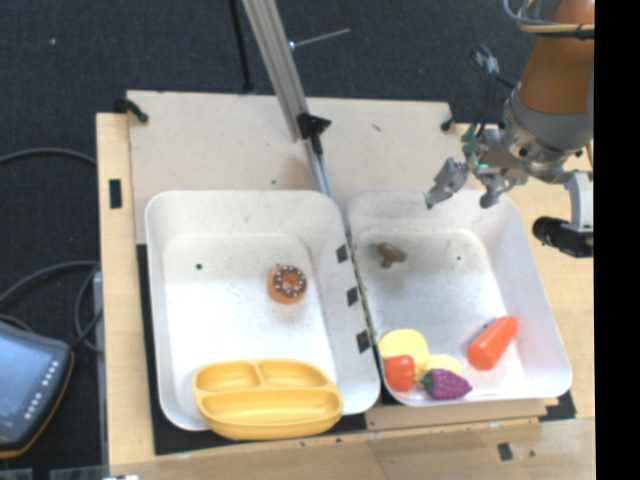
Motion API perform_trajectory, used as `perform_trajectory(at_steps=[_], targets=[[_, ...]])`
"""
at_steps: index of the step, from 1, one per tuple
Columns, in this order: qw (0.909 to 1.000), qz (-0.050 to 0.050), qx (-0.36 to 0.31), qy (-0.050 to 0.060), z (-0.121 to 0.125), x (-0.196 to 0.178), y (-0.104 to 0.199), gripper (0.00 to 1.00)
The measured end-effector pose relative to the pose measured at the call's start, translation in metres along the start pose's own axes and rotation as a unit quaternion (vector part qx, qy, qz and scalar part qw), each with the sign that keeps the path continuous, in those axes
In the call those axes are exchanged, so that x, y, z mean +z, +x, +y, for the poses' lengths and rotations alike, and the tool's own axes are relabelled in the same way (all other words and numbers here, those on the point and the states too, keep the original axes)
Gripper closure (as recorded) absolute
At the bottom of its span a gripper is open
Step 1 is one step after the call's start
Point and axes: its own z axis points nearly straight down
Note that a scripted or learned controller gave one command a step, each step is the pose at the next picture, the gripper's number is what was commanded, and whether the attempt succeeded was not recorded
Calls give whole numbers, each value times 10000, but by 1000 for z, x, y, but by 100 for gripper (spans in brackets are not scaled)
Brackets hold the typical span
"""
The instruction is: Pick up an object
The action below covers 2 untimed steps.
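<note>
My gripper (466,190) hangs over the far edge of the right bin (520,258), its two fingers spread apart with nothing between them. Below it in that bin lie a small brown piece (390,255) near the far left, an orange carrot-like toy (492,341) at the near right, and a cluster at the near edge: a yellow fruit (404,345), a red fruit (400,371) and a purple grape bunch (447,384). The left bin (190,228) holds a chocolate donut (287,283) and a yellow divided tray (268,398).
A slanted metal pole (285,68) rises from the bench behind the bins, ending near the divider between them. Black clips (352,296) line that divider. A tablet-like device (30,378) sits off the bench at the left.
</note>
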Motion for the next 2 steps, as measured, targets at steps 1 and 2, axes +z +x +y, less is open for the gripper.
perform_trajectory(at_steps=[1,2], targets=[[10000,-5,18,13,-37,9,-3,0],[10000,-13,36,6,-83,18,-33,0]])
